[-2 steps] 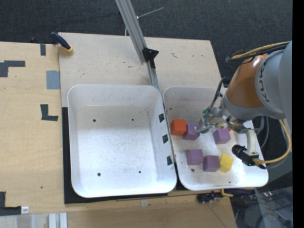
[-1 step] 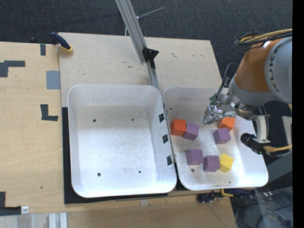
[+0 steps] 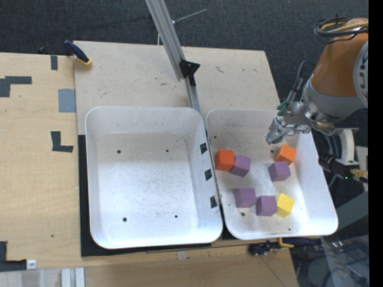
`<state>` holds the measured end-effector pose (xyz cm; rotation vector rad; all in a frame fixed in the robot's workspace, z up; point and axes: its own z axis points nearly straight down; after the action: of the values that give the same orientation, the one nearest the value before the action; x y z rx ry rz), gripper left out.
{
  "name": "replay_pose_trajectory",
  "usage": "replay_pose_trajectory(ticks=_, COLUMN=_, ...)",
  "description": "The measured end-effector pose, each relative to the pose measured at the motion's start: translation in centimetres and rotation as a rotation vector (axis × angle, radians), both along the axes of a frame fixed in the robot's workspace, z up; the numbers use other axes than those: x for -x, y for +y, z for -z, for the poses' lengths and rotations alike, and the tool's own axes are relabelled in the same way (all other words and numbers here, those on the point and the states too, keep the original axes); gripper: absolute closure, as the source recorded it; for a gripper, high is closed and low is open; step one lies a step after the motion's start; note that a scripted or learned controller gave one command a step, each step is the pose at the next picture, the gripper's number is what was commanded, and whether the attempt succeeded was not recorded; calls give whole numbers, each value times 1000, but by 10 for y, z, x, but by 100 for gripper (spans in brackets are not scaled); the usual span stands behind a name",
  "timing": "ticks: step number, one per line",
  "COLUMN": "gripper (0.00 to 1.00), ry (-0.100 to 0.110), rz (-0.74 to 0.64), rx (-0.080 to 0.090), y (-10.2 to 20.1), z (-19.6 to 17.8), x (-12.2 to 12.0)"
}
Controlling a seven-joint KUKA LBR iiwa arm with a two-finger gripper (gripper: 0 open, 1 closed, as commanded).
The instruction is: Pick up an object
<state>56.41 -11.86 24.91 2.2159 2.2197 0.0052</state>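
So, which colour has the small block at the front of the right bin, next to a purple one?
Yellow block, seen in the camera view.

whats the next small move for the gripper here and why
Probably a short shift toward the orange block and then down onto it. The gripper hangs above the right bin with nothing seen in it, and that block lies closest, just beside it, apart from the purple block below.

A robotics lab: a plywood bench (image 3: 149, 70) patched with tape marks carries two white bins (image 3: 96, 124), foam cubes (image 3: 244, 196) in the right one, with an aluminium camera mast (image 3: 164, 26) behind the bins
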Motion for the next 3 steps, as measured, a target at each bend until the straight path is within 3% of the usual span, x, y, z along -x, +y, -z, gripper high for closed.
replay_pose_trajectory(ticks=1, gripper=100, ry=4, rz=0, rx=-1, y=0, z=-25, x=-1)
replay_pose_trajectory(ticks=3, gripper=100, ry=9, rz=-4, rx=-2, y=105, z=8, x=-20)
